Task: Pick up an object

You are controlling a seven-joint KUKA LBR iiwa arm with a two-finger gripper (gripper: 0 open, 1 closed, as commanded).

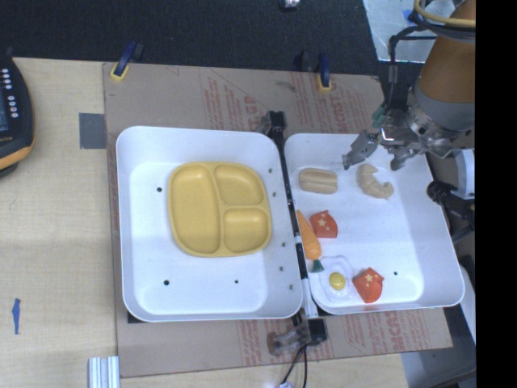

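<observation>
one pale food piece (pixel 376 181) just below open pincer (pixel 373 155); apart

arm (pixel 448 63): cut off at the picture's right edge, upper body unseen | black-and-orange device (pixel 12 111): half cropped at the bench's left edge | small shiny object (pixel 291 1): beyond the bench's far edge, too small to identify | clamp and cable (pixel 295 342): near edge, blurred, running off the bottom
</observation>
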